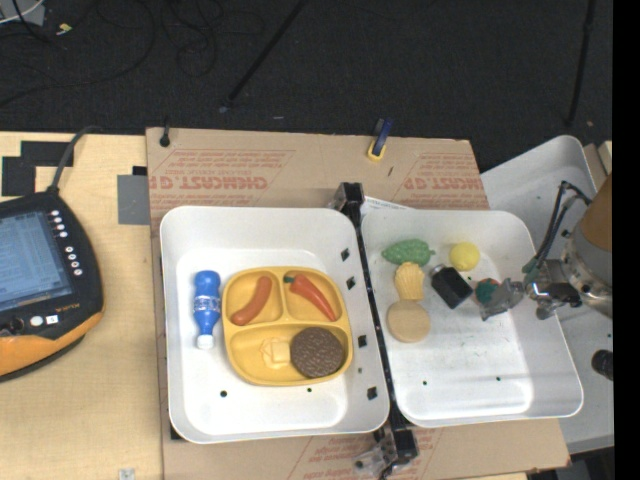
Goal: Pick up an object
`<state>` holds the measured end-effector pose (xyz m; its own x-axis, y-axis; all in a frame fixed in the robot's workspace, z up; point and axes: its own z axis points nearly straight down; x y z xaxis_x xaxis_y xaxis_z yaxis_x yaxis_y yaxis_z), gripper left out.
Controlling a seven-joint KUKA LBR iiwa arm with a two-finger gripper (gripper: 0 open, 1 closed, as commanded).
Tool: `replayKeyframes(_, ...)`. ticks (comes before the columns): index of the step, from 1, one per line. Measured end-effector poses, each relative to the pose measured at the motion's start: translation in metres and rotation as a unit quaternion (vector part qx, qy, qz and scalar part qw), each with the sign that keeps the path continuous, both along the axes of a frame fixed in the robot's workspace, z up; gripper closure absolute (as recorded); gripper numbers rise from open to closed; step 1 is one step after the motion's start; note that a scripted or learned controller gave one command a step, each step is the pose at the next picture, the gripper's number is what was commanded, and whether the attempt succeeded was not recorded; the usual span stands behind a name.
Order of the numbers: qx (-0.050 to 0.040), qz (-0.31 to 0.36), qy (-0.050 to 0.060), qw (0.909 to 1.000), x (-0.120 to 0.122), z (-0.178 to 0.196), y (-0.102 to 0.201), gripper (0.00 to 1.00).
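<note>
The right bin (500, 388) holds a green leafy toy (406, 252), a yellow lemon (464, 257), a yellow corn-like piece (409, 281), a tan round bun (408, 321), a black block (451, 287) and a small dark green object (487, 291). My gripper (512, 296) comes in low from the right over this bin's right side. Its tip is right beside the small green object, and whether they touch is unclear.
In the left bin (200, 398) stands a yellow divided plate (243, 353) with a sausage (250, 299), a red pepper (314, 293), a brown patty (318, 352) and a pale piece (274, 349). A blue bottle (205, 306) lies left of the plate. A tablet (40, 278) sits far left.
</note>
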<state>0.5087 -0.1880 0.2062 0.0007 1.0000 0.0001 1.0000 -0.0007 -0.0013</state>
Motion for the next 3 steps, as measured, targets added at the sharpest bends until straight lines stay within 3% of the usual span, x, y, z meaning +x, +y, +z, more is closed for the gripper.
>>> replayKeyframes(1, 0.0018, 0.001, 0.002, 1.0, -0.032, -0.003, 0.046, 0.0)
replayKeyframes(2, 0.0011, -0.001, 0.001, 1.0, -0.031, 0.007, 0.043, 1.0)
replayKeyframes(3, 0.0009, 0.004, -0.003, 1.0, -0.012, 0.085, 0.122, 1.0)
